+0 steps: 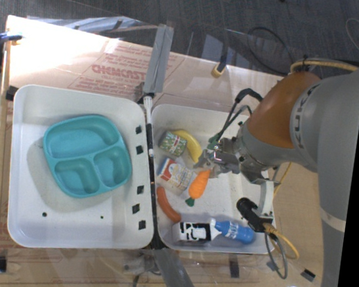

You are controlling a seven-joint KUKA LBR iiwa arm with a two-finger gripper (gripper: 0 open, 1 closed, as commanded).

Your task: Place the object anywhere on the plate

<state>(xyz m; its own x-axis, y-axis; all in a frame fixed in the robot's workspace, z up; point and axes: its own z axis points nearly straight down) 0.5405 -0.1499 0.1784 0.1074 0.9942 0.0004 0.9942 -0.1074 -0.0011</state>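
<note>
A teal plate with three compartments lies in the left bin. The right bin holds a toy carrot, a banana, a small green can, a juice carton, a sausage, and a dark-labelled bottle with a blue end. My gripper hangs over the right bin just above the carrot's top end, beside the banana. The wrist hides its fingertips.
A raised divider with black clips separates the two bins. Cables trail along the right bin's right edge. The grey arm with its orange band covers the right bin's far right side.
</note>
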